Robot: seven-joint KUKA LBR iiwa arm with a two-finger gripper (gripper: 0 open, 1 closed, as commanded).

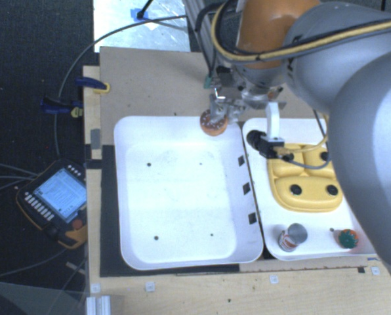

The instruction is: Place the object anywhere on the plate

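Presently, the gripper [216, 115] is being held over the far right corner of the left bin [133, 195], with a small round brownish object [213, 124] seen directly at its fingertips. The object appears to be pinched between the fingers, though the blur makes the hold hard to confirm; the fingers seem closed down narrowly around it. The yellow plate [305, 186] is lying in the right bin [313, 245], just across the dividing rims from the gripper.

Several risks are being posed from here. The object is being gripped near its edge, it seems, so it could be shaken loose during the transfer and dropped into the left bin or onto the rims. The plate is partly hidden by the arm [353, 77], and a release made too early could leave the object beside the plate, near the small can [291, 236] or the green and red piece [347, 239].
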